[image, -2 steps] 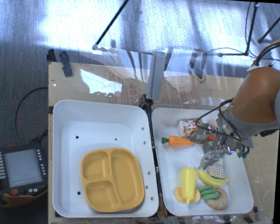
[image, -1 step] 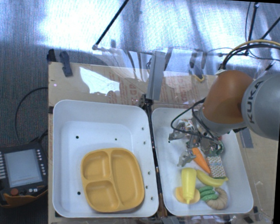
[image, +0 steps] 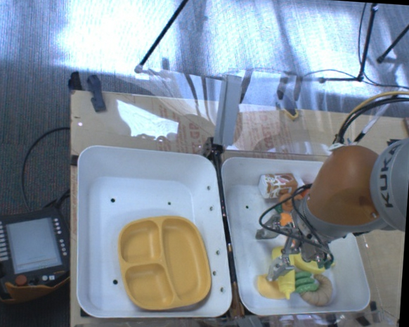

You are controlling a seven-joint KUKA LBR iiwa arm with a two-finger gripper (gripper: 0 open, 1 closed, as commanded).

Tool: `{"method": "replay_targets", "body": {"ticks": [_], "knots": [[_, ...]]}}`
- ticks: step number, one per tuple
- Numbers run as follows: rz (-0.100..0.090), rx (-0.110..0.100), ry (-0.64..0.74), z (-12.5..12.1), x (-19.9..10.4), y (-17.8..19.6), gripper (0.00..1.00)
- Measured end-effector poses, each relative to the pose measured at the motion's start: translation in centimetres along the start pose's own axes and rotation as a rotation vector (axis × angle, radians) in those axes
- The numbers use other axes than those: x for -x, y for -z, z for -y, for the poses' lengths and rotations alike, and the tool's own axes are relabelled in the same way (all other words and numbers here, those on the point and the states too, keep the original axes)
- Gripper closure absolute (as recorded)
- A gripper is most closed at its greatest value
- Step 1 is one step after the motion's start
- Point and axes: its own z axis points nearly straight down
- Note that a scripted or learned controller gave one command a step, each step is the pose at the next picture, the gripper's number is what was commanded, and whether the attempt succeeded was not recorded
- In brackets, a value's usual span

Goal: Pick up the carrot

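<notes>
The carrot (image: 285, 218) shows as a small orange piece in the right bin (image: 242, 219), partly hidden under the arm's wrist. My gripper (image: 271, 251) hangs low over that bin, just in front of the carrot. Its two grey fingers (image: 264, 233) are spread apart, one by the carrot and one near the yellow toy food. Between them I see only bin floor and a bit of yellow, so the gripper is open and holds nothing. The orange band of the arm (image: 343, 188) covers the bin's right middle.
A small labelled can (image: 278, 185) lies at the right bin's back. Yellow food pieces (image: 278, 285), a green piece (image: 306, 281) and a tan ring-shaped bagel (image: 318, 292) crowd its front. The left bin (image: 97, 186) holds a yellow divided plate (image: 163, 262).
</notes>
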Motion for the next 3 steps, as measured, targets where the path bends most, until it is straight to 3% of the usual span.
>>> {"method": "replay_targets", "body": {"ticks": [1,2,3], "knots": [[0.004,0.0,-0.327,6.4,6.3,0.1,0.0],[0.0,0.002,-0.32,6.0,6.4,0.7,1.0],[0.002,-0.001,-0.688,3.1,5.4,2.9,1.0]]}}
